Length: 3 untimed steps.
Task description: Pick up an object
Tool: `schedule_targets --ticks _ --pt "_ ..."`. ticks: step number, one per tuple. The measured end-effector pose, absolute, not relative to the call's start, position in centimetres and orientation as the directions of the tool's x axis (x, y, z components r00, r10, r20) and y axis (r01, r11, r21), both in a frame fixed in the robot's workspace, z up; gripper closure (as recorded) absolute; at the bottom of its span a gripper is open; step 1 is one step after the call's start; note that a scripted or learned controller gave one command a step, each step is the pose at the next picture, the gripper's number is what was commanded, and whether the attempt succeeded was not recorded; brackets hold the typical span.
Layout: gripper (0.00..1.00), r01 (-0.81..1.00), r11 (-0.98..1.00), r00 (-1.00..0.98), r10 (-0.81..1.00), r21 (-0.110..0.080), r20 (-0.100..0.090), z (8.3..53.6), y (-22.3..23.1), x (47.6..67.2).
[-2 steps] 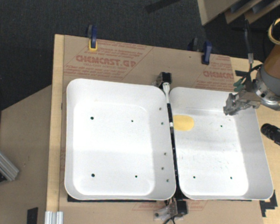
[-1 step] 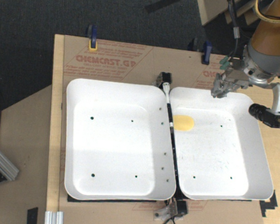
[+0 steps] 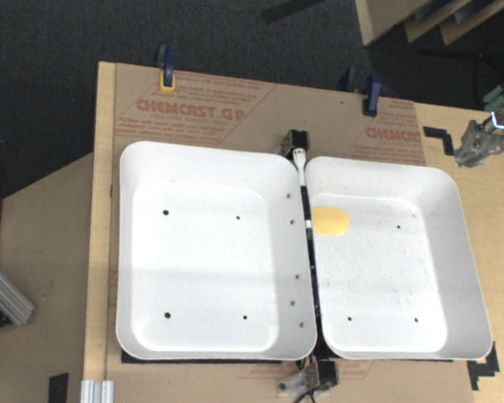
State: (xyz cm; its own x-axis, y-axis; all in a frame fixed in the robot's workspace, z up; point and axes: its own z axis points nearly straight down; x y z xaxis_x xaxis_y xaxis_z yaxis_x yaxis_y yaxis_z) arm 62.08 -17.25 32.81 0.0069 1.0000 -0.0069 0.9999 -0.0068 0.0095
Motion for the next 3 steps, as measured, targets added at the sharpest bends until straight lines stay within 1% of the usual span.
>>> schedule_targets --ticks 1,2,3 --pt "1.0 1.0 0.007 -0.007 1.0 -0.008 0.005 25.5 -8.6 61.5" --pt "1.0 1.0 0.014 -0.014 1.0 0.005 0.004 27.4 5.9 63.2" --pt "1.0 1.0 0.003 -0.003 1.0 0.004 0.001 29.7 7.6 62.3"
